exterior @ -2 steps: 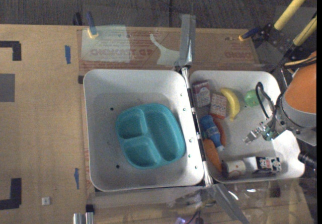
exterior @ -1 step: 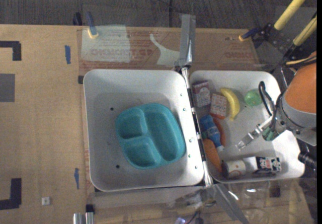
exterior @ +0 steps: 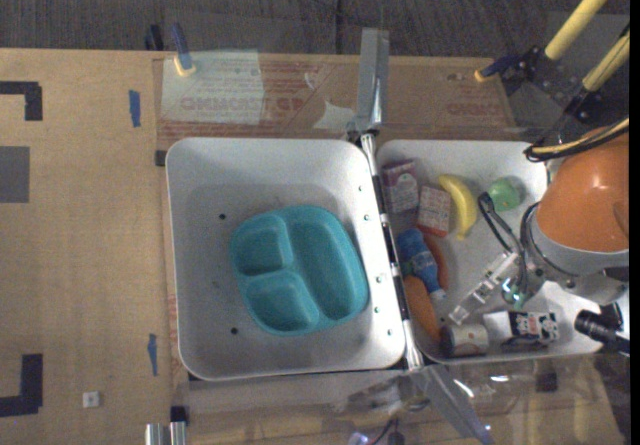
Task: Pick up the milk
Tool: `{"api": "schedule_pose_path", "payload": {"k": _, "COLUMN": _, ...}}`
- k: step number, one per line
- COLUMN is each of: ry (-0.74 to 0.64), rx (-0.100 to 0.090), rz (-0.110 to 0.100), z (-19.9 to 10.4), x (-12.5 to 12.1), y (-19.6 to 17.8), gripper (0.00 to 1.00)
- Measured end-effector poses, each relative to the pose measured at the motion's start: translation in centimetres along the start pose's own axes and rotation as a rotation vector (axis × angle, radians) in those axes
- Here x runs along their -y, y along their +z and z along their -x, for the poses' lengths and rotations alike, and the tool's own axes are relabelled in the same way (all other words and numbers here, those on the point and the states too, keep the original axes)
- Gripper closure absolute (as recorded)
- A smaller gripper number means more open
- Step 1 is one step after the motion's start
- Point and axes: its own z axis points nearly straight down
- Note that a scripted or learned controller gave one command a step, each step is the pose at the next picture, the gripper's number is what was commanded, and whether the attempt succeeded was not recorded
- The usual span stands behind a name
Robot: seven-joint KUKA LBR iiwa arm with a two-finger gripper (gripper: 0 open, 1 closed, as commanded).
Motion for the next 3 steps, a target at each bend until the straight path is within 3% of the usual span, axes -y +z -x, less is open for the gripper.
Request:
{"api": "schedule_pose_path", "payload": {"k": 1, "ry": -0.131, "rx": 0.003, "rz": 0.002, "z": -1.2, "x": -1.2, "y": -7.1, "gripper": 0.0}}
{"api": "schedule_pose_path", "payload": {"k": 2, "ry": -0.283, "rx": 0.001, "rz": 0.0, "z": 5.1, "x": 4.2, "y": -0.6, "gripper": 0.0}}
{"api": "schedule_pose_path", "payload": {"k": 3, "ry": -0.115, "rx": 0.013, "rz": 0.005, "z": 2.6, "x": 1.9, "y": 3.3, "gripper": 0.0}}
